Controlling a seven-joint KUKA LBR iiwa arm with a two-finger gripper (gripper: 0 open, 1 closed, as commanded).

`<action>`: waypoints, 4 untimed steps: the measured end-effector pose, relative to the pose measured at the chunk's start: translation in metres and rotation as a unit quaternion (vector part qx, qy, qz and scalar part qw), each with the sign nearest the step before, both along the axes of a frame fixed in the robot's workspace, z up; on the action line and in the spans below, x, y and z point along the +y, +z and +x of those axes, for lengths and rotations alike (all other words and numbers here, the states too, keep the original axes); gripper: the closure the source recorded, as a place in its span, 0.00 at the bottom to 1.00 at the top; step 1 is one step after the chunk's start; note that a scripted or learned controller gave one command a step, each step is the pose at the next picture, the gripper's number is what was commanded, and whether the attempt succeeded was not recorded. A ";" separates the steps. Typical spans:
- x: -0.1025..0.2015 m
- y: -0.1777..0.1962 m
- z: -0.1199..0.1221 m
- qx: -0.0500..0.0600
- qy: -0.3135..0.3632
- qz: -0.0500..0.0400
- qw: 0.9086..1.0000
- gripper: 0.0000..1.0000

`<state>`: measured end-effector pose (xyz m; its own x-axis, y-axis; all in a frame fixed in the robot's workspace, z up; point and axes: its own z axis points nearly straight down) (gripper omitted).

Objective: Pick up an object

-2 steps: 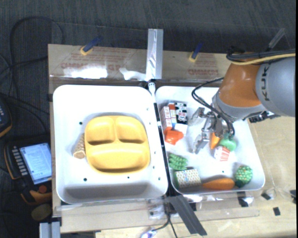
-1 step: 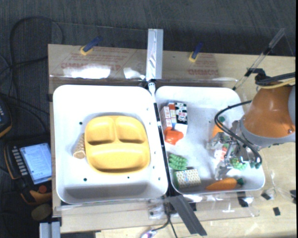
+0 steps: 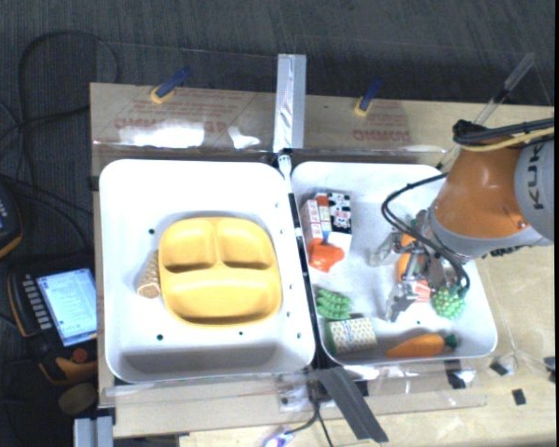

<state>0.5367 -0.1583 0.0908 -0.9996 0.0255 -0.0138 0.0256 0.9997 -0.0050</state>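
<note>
Dark grey carpet (image 3: 261,17) runs all around the wooden bench (image 3: 410,119), and we've got two white bins sitting side by side on it. Left bin (image 3: 121,203) holds a yellow divided tray (image 3: 220,268) with a small tan cone-looking thing (image 3: 149,276) tucked against its left edge, touching it as far as we can see.

Right bin (image 3: 373,177) is where the clutter is. Near its left wall there's a colourful box (image 3: 328,214) lying flat, with a red-orange chunk (image 3: 324,255) just below it. Further toward the front we see a green bumpy piece (image 3: 332,303), then a patterned cylinder (image 3: 352,332) on its side, and an orange carrot (image 3: 417,345) lying along the front wall. A green bunch of grapes (image 3: 448,300) sits toward the right side of the bin.

The arm (image 3: 489,198) comes in from the right, orange band plain to see, and the gripper (image 3: 408,285) is down inside the right bin, just left of the grapes and above the carrot. Something small and orange shows up among the metal parts, but honestly we can't tell if that's a toy or part of the tool. Same goes for the pincer: too jumbled from this angle, so we can't tell whether it's wide, narrow, or clamped on anything.
</note>
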 end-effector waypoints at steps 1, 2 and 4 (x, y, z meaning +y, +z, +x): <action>0.000 0.010 0.001 -0.002 0.001 -0.001 1.000 1.00; 0.001 0.010 0.001 -0.002 0.001 -0.001 1.000 0.00; -0.035 0.000 -0.023 0.000 0.031 0.000 1.000 0.00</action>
<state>0.5134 -0.1929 0.0910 -0.9992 -0.0364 -0.0147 -0.0363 0.9993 -0.0058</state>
